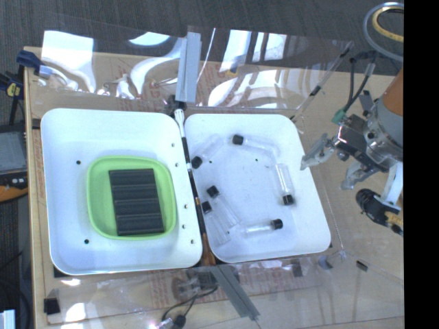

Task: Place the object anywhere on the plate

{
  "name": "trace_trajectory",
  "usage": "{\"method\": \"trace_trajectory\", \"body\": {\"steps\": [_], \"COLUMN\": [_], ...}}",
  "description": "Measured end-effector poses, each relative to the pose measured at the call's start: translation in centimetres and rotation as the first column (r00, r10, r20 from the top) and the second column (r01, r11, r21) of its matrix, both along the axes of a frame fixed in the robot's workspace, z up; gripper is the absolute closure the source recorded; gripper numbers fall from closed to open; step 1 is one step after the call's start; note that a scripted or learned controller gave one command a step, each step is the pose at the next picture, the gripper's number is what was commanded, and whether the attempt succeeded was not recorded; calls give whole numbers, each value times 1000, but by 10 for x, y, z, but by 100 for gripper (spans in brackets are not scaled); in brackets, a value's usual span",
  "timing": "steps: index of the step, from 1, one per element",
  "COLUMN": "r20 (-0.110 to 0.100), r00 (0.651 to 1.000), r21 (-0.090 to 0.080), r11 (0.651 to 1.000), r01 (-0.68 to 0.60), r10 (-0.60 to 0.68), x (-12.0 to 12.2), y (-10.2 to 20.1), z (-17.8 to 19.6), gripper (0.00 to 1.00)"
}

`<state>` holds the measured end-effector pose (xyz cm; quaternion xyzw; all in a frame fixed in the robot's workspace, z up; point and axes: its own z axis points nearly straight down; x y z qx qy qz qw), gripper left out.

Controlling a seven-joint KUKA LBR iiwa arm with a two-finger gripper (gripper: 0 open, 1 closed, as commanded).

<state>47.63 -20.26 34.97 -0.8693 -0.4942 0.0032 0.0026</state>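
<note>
While unloaded, one green plate (96, 184); six capped vials (283, 184).

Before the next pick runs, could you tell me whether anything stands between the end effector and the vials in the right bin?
Nothing visible does. The end effector hovers just outside the right bin, beyond its right rim, and the clear vials lie uncovered inside. The green plate in the left bin already bears a dark ridged block.

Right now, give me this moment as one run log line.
gripper: open, outside right bin | vials: in right bin | green plate: left bin, holds dark ribbed block | placement: not yet done
</note>
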Motion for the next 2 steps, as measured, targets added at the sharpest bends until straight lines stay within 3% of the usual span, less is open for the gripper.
{"method": "trace_trajectory", "body": {"steps": [2], "r20": [2], "r00": [988], "r21": [-4], "r11": [988], "r01": [156], "r10": [-156], "x": [0], "y": [4], "z": [11], "gripper": [0]}}
